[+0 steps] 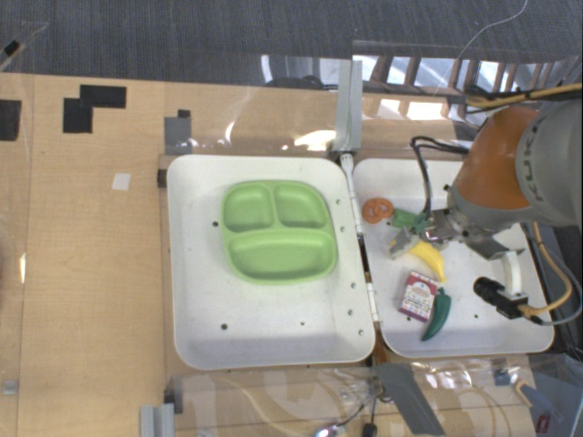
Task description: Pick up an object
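A small orange round toy (pixel 378 210) is lying near the right bin's left wall, toward its far edge. A yellow plastic banana (pixel 428 262) is lying slanted mid-bin. A small red-and-white box (pixel 418 298) is resting beside a dark green pepper (pixel 437 315) near the front edge.

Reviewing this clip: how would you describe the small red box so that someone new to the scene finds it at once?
Start at the right bin, the one the arm reaches into. Toward its near edge, just below the yellow banana and left of the dark green pepper, lies the small red box. It is the only flat, rectangular item there, red with a pale label; its neighbours are curved or round.
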Controlling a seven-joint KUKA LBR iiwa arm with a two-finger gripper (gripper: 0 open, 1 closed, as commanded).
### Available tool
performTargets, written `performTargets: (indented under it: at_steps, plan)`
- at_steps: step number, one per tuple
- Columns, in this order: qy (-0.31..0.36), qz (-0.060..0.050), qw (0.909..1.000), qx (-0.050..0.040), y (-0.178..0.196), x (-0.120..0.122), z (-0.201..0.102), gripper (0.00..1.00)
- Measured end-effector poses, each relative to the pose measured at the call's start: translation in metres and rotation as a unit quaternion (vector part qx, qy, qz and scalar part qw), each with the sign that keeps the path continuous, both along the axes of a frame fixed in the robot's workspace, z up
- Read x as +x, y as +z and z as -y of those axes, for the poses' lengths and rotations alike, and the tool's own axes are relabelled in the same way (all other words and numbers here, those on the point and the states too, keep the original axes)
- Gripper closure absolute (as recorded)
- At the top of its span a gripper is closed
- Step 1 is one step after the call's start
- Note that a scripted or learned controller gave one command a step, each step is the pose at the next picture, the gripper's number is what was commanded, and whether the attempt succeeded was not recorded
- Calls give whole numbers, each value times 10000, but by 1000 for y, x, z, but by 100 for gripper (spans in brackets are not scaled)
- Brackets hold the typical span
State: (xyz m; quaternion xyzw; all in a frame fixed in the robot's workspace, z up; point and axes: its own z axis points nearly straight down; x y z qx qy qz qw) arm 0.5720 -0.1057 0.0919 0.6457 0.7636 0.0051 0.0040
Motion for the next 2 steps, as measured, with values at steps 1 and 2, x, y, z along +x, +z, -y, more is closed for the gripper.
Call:
performTargets:
  at_steps: [1, 2]
  plan:
    - [13, 45, 10000, 11, 12, 3, -2, 100]
    - [-121, -34, 9999, -11, 136, 24, -72, 100]
